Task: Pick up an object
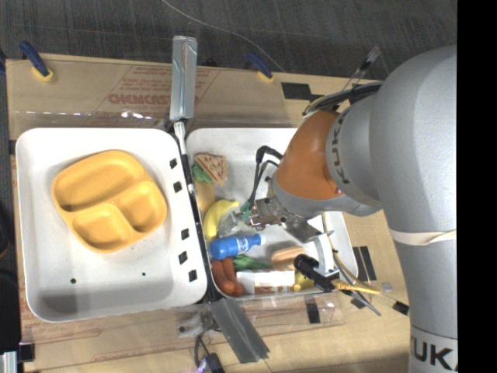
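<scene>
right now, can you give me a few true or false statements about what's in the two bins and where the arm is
1. The yellow divided tray lies in the left bin. True.
2. The blue bottle lies in the left bin. False: it lies in the right bin, below the banana.
3. The arm's hand is over the right bin. True.
4. The yellow tray holds toy food. False: its compartments hold nothing.
5. A red sausage lies near the right bin's front corner. True.
6. The arm reaches in from the view's left. False: it comes in from the right.
</scene>
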`<state>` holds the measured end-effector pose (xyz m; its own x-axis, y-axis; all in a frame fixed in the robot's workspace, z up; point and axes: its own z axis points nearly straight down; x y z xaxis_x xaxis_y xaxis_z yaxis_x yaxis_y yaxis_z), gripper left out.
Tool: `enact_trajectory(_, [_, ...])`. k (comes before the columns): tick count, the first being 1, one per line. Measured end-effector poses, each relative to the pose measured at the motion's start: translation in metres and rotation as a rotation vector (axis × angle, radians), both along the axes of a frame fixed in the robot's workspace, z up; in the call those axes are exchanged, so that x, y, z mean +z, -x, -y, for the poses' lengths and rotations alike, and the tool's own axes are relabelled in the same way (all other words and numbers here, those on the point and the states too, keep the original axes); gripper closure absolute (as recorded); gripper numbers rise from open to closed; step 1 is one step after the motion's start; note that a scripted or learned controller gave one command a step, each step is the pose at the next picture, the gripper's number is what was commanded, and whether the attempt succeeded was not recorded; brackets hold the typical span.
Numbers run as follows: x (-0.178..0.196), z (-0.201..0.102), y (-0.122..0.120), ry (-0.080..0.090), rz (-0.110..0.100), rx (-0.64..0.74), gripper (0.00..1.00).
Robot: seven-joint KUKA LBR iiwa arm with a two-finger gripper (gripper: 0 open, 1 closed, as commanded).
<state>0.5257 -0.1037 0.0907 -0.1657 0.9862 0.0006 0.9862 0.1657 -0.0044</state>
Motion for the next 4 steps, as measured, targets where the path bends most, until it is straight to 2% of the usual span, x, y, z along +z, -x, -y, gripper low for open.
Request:
enact_trajectory(1, [-0.001, 0.003, -0.075, 0.0, 0.0, -0.257, 0.0])
enact_trajectory(2, [0.052, -0.009, -0.092, 0.0, 0.003, 0.067, 0.0])
enact_trajectory(3, [-0.002, -0.005, -0.131, -0.001, 0.001, 0.104, 0.0])
enact_trajectory(4, [0.007, -0.006, -0.131, -0.003, -0.006, 0.11, 1.0])
